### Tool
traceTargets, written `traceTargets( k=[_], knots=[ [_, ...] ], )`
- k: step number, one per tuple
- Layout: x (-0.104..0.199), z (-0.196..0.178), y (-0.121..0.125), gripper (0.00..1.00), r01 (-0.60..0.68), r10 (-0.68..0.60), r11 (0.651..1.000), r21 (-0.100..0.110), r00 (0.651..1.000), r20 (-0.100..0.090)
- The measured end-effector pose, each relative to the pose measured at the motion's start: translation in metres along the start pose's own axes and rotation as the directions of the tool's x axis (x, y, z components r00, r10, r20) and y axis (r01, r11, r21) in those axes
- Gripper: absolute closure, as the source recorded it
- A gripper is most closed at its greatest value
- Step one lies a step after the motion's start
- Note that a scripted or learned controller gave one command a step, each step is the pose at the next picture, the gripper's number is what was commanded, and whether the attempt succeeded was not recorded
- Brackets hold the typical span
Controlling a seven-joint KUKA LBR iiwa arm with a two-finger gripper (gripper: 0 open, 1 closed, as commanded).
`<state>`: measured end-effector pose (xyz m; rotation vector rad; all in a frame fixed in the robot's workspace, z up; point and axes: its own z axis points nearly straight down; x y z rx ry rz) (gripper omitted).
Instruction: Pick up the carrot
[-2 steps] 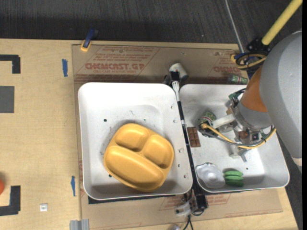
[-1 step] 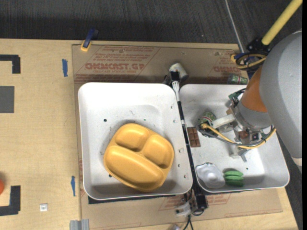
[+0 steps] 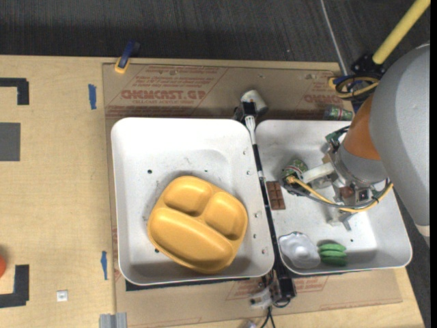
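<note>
In the right bin, gripper near green object, grip state unclear.

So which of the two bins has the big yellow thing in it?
The left bin: the yellow thing lies in its lower half. The right bin has small items, a green one near its bottom edge.

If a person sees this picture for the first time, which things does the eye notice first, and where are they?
The big yellow lumpy object draws the eye first; it lies in the left bin and covers much of its floor. Next comes the grey arm with its orange band, reaching in from the right over the right bin. Near that bin's front edge lie a small green object and a shiny clear one side by side.
</note>
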<state>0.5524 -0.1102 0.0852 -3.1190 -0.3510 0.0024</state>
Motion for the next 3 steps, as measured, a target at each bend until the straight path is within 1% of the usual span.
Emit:
traceTargets(
  k=[3],
  knots=[
    [0.0,0.0,0.0,0.0,0.0,0.0,1.0,0.0,1.0,0.0]
  ],
)
